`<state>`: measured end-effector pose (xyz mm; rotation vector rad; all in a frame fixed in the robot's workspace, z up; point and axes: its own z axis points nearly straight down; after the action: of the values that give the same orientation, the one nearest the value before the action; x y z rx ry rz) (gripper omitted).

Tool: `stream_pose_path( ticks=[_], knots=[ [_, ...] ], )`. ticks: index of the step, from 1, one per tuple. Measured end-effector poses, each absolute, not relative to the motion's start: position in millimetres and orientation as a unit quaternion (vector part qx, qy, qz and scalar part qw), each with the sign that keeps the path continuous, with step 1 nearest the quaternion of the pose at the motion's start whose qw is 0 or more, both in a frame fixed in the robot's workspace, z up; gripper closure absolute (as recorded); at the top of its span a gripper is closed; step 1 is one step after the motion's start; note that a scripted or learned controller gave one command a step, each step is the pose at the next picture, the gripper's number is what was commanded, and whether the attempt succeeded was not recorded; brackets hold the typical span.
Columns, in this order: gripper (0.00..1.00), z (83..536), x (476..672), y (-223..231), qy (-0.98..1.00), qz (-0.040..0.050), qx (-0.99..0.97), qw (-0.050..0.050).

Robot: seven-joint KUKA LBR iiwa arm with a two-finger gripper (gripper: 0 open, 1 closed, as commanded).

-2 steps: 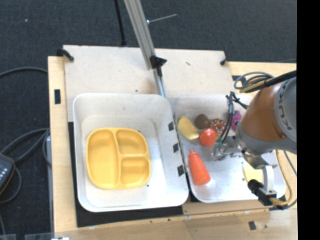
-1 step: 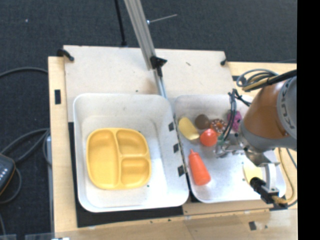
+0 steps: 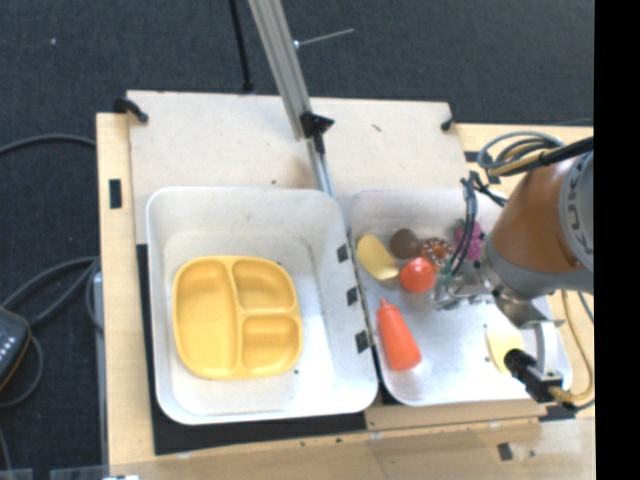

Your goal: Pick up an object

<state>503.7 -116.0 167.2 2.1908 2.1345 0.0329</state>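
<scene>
— Left half of the frame first?
— Pale tabletop (image 3: 200, 138), left white bin (image 3: 160, 268) on it, yellow divided plate (image 3: 238, 316) lying flat inside.
— Above the middle?
— Slanted metal pole (image 3: 280, 48), running down from the top edge to the gap between the bins.
— And right of centre?
— Right white bin (image 3: 440, 393), with the loose pickable objects. Pale yellow oval piece (image 3: 377, 257) at its upper left, brown ball (image 3: 404, 241) just beside. Red ball (image 3: 417, 274) below the brown one. Orange-red bottle shape (image 3: 397, 336) lower down, near the left wall, tilted.
— Gripper?
— Gripper (image 3: 452, 293) low over the bin, just right of the red ball, nothing seen held (jaws released or clenched: cannot tell, too dark and small).
— Further right?
— Small pink item (image 3: 465, 236) by the cables, orange band (image 3: 530, 228) of the arm, yellow piece (image 3: 503, 346) in the bin's lower right corner.
</scene>
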Motion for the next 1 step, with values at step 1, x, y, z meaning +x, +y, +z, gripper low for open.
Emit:
stream_pose_path(
  ticks=[1],
  knots=[
    [1.00,177.8,505.7,-117.5,0.698,0.0127,0.715,0.047]
  ],
)
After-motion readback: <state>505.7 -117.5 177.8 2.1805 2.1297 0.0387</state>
